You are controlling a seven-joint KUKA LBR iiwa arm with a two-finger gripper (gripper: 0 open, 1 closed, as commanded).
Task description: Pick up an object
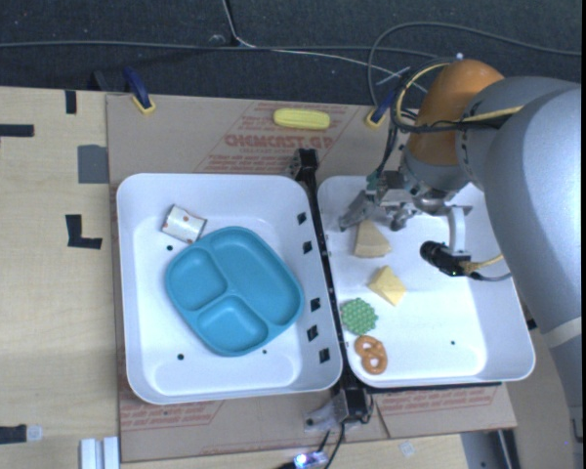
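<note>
In the right bin (488,360) I noted, nearest first, a pretzel (371,354), a green disc (358,314) and a yellow wedge (388,285). Beyond them lay the pale wedge (372,241), my likely target. I judged the step as approach: the gripper (396,208) hovered just behind it, fingers spread, nothing between them. The next move called for a descent centred over the wedge before closing

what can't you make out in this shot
- Pincer, camera view: its grip state; the wrist covers it.
- Pale wedge under it: top edge hidden by the pincer.
- Small white item in the left bin: too small to identify.
</note>
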